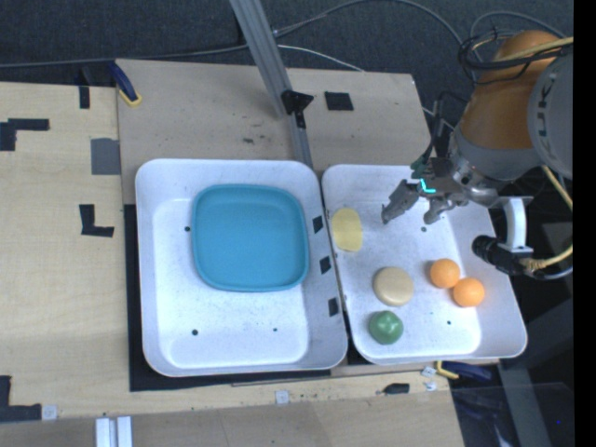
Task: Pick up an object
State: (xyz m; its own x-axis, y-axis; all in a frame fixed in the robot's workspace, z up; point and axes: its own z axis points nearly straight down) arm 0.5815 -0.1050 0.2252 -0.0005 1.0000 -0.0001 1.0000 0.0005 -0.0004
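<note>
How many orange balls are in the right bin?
2. One orange ball lies near the bin's right wall; the other orange ball sits just below and right of it, close beside it. Both lie below the gripper. None seems hidden.

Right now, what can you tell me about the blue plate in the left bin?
The blue plate is a rounded-square dish with a raised rim, a uniform light blue that looks like plastic. It lies flat and upright on the floor of the left bin, toward that bin's upper middle, with nothing on it. Only the bin floor touches it. The pincer hangs apart from it, over the right bin.
</note>
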